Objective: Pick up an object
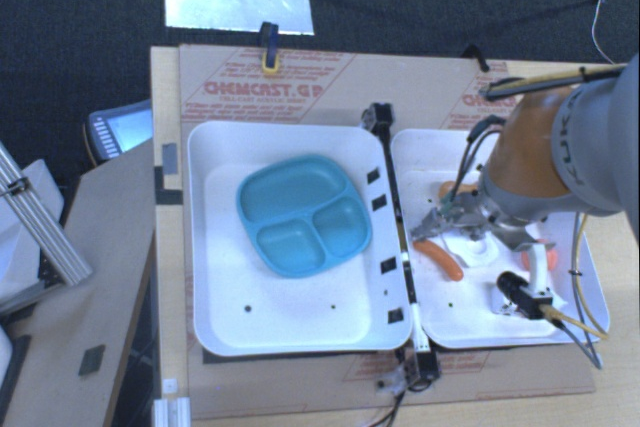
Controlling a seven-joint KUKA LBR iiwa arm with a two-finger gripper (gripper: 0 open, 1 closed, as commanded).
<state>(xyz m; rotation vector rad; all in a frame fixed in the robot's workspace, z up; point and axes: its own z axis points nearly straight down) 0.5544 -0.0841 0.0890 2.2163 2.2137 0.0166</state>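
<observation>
One fixed camera, high over the bench (300,75).
It looks down at a slant, far enough back to take in both white bins (215,215); the arm (570,145) enters from the right.

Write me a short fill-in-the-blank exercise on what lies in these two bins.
1. The divided plate in the left bin is ____ in colour.
2. That plate has ____ compartments.
3. The orange carrot lies in the ____ bin.
4. The arm's tool is above the ____ bin.

Missing words: blue; three; right; right
</observation>
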